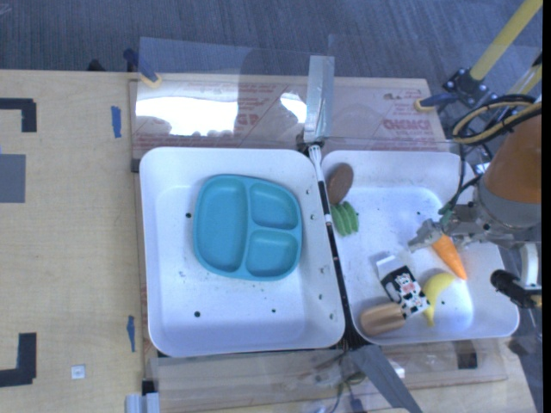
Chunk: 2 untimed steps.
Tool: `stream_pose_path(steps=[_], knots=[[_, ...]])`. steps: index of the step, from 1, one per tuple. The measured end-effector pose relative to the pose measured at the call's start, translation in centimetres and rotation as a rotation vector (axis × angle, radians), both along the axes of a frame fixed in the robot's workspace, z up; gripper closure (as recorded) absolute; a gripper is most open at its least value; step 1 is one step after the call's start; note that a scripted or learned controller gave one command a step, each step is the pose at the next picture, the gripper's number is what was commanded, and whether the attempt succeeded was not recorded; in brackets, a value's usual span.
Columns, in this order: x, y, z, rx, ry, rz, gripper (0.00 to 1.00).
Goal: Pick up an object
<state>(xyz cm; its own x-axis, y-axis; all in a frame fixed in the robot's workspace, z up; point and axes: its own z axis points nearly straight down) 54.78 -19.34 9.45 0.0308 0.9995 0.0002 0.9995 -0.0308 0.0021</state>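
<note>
1. The left bin (164, 256) holds a blue divided plate (248, 228) lying flat in its middle – broad, stiff and shallow, with only a thin rim to pinch, so a poor choice for a two-finger grasp
2. The right bin (387, 198) holds all the small things; the arm (516, 179) reaches in over its right side, and the gripper (437, 227) hangs low just beside the orange carrot (449, 255) – whether it is open or shut, I cannot tell
3. The carrot looks like a light, hard plastic toy – smooth and tapered, likely to slip; I would take it across the thick end
4. Near the front wall lie a brown bread-like piece (382, 318), a yellow banana (436, 292) and a small black-and-white toy (405, 289), close together – crowding could block the fingers
5. By the dividing wall sit a brown oval piece (340, 180) and a green ridged piece (346, 218), well apart from the gripper
6. The bins rest on a pale wooden bench (60, 231), with a clear panel (224, 101) behind; the bin floors are smooth white and look slick, so a nudged toy may slide
</note>
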Motion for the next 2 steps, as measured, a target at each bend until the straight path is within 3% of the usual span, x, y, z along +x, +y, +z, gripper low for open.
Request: stream_pose_path(steps=[1,2], knots=[[0.0,-0.1,0.6,0.001,0.004,-0.003,1.0],[1.4,5.3,14.5,0.0,0.0,-0.276,1.0]])
